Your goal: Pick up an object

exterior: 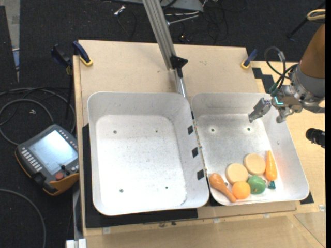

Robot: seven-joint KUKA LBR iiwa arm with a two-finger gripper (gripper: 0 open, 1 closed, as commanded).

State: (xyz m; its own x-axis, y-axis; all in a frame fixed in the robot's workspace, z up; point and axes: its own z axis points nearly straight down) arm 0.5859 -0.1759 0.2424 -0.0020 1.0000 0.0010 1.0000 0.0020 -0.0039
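My jaws hang spread apart with nothing between them, above the upper right corner of the right bin. One finger points left over the bin floor, the other points down by the rim. My grey arm with its orange band reaches in from the right, which is probably why I sit at this edge.

Every candidate object lies well apart from me, bunched in the bin's near right corner, perhaps slid there along the sloping walls. Two pale tan discs sit side by side. Touching them in front are a small orange ball and a green rounded piece. An orange carrot stands along the right wall. A tan, carrot-shaped piece lies slanted at the left.

The left bin adjoins on the wooden tabletop.
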